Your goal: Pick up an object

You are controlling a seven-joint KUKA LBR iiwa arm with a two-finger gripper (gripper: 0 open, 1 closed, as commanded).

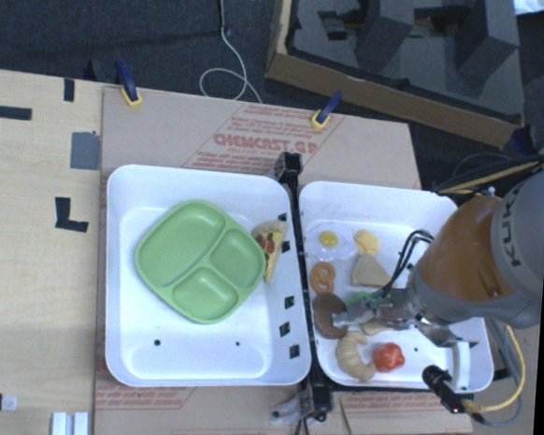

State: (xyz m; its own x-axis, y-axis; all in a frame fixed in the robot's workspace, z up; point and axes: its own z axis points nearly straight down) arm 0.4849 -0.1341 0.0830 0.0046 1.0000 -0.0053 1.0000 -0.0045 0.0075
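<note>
Since the claw (pixel 370 309) is lowered among toy foods in the right bin (pixel 446 209), its grip cannot be told.

The grey arm with its orange band (pixel 471 251) comes in from the right and bends down toward the tool (pixel 366 313), which hangs low at the arm's left end, its metal parts pointing left.

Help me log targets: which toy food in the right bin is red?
The tomato-like piece at the bin's near edge, beside the tan croissant. The others are yellow, tan, orange or brown.
</note>
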